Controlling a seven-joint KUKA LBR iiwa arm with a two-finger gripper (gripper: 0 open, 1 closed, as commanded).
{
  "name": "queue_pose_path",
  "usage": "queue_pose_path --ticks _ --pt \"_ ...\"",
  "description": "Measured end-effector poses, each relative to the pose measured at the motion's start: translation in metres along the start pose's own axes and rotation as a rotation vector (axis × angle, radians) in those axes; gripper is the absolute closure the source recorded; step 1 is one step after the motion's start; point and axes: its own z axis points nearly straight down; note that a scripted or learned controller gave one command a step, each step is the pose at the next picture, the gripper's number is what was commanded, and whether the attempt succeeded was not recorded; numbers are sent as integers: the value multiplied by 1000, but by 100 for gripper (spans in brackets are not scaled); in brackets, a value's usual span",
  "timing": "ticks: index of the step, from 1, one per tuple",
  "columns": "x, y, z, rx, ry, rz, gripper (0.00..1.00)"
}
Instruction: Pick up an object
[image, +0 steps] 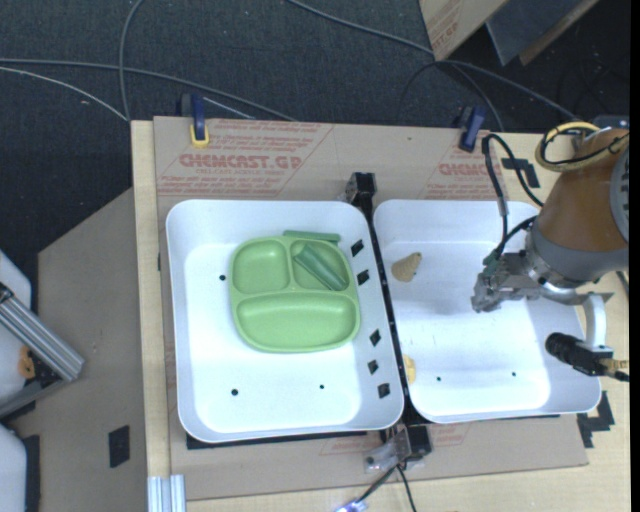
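Observation:
A small tan object (405, 266) lies in the right bin (470, 385) near its upper left corner, close to the divider. A light green divided plate (292, 294) sits in the left bin (270, 400), with a darker green utensil-like piece (320, 264) in its upper right compartment. My gripper (484, 298) hangs over the middle of the right bin, to the right of the tan object and apart from it. Nothing shows between its fingers.
The arm's grey and orange body (585, 215) covers the right bin's upper right part. A small yellowish bit (409, 371) lies at the right bin's left edge. Black clips (361, 187) hold the bins along the divider. Cables trail on the dark floor behind the bench.

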Motion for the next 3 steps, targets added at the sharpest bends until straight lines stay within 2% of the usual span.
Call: queue_pose_path --ticks 2,3 --pt "-8 -1 -101 -3 -1 0 100" --pt "42 -10 -90 7 4 -4 100"
